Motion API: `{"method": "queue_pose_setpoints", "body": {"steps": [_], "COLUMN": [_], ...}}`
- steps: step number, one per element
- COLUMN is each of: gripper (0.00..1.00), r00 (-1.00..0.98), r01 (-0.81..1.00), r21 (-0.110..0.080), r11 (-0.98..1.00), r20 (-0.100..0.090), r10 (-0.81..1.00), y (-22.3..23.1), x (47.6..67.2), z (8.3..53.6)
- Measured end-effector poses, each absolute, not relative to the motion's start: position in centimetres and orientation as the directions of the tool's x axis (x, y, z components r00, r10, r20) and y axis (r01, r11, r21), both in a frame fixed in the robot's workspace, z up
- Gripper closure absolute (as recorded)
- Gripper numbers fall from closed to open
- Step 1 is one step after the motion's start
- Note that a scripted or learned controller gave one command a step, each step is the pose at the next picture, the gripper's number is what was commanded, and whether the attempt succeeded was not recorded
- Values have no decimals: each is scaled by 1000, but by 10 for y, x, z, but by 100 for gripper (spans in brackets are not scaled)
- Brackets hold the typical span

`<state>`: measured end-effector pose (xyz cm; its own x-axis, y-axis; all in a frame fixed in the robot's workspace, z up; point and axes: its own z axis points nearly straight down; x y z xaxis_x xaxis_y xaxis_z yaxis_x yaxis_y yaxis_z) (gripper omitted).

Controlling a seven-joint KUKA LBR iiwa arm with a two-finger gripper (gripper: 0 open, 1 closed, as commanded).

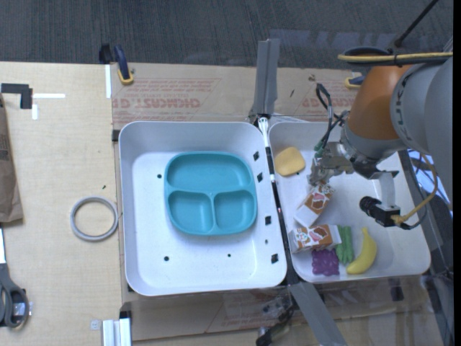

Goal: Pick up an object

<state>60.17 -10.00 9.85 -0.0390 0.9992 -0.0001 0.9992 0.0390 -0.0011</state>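
1. Now, nearest you at the lower edge, scissors [13, 305] lie on the bench well to the left of the left bin [137, 193], the landmark for what follows.
2. Just left of that bin, a grey ring [94, 218] lies flat on the wood.
3. Inside the left bin you see a teal divided plate [211, 193] with three compartments, sitting about in the middle.
4. To the right of the left bin, touching it along a shared rim, stands the right bin [407, 254]. At its near end lie purple grapes [325, 262], a green pepper-like piece [346, 244] and a banana [364, 252], close together.
5. Just beyond the grapes lies a small orange and white carton [315, 237]; its printing is too small to read.
6. Farther in, a second orange and white carton [317, 203] stands tilted directly under the gripper [324, 170]. You cannot tell from here whether it is grasped or how the claw is set.
7. A yellow rounded piece [290, 161] lies at the right bin's far left, near the shared rim.
8. Beyond the left bin, cardboard [169, 92] carries red mirrored lettering you cannot read reliably.
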Motion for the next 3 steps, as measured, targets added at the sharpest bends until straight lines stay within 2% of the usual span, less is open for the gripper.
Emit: {"method": "queue_pose_setpoints", "body": {"steps": [1,2,3], "gripper": [100,0,0], "r00": [42,42,-10], "r01": [999,999,1000], "r21": [-5,-5,-6], "r11": [-42,-42,10], "r20": [-1,-1,0], "r10": [999,999,1000], "y": [-116,-116,-102], "x": [606,606,587], "z": [149,149,91]}}
